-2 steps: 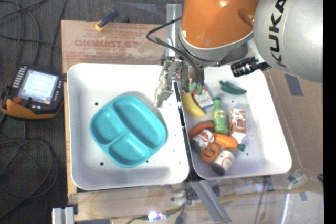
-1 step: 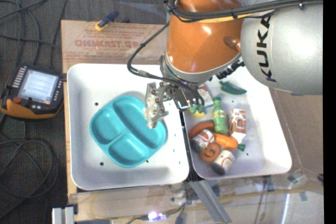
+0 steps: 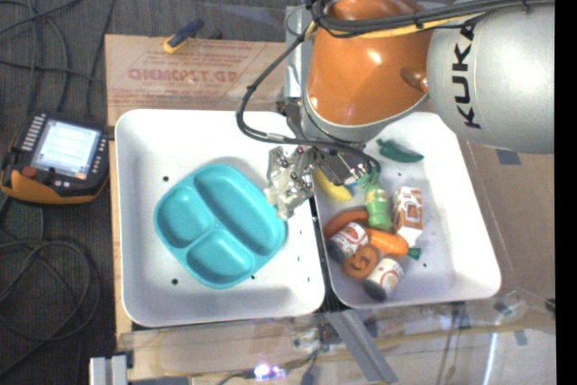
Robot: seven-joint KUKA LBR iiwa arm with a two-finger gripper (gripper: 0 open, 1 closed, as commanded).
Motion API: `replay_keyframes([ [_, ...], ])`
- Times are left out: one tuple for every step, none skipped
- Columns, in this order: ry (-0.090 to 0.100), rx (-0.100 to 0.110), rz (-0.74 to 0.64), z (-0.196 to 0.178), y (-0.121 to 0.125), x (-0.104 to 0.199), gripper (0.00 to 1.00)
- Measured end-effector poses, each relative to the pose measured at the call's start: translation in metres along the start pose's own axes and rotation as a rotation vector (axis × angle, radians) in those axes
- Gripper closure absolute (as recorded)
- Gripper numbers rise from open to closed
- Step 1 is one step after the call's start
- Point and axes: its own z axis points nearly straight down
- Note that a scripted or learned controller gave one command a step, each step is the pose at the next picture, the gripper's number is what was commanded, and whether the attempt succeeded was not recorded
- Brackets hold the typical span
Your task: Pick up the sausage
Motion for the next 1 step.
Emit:
replay_keyframes([
  [-0.003, -0.001, -0.152, -0.0122, 0.0115, -0.1088, 1.00],
])
